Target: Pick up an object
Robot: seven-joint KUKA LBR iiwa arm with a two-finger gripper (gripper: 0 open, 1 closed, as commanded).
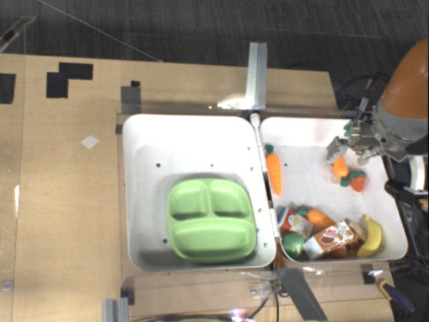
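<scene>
Orange band of my arm sits at the right edge, over the right bin. My gripper hangs low in that bin's far right part, fingers spread apart, nothing between them. A small orange toy lies just below the fingertips, with a strawberry beside it. A toy carrot lies against the divider. In the near corner I see a pile: juice carton, banana, green round piece, orange piece. The left bin holds a green divided plate.
</scene>
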